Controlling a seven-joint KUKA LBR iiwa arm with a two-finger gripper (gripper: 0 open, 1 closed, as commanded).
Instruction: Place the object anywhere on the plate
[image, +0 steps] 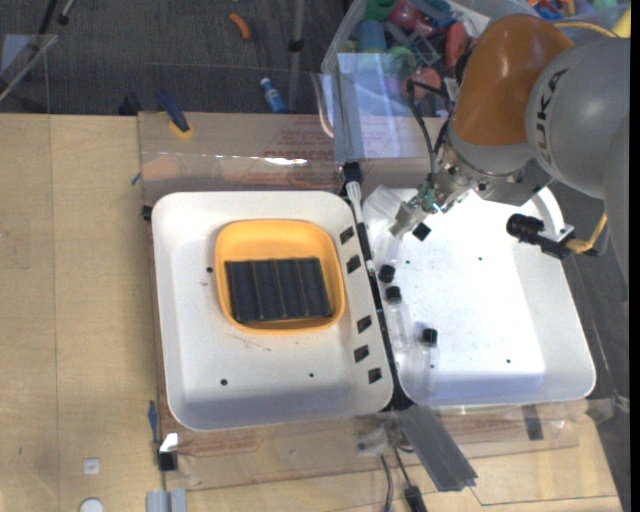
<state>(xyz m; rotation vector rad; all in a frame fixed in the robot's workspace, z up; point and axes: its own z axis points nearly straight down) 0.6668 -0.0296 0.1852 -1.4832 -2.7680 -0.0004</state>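
Dark ridged block sits flat on the yellow plate in the left bin, well apart from the fingers and off to their left. Gripper hangs over the right bin near its back-left corner; can't tell if fingers are apart or together, nothing visible between them.

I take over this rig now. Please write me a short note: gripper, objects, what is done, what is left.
Gripper: low over the right bin, near its upper left corner; I cannot tell whether it holds anything.
Yellow plate: in the left bin, with a dark ridged block lying on it.
Done: the block appears to be on the plate.
Left: probably only pulling the arm back.
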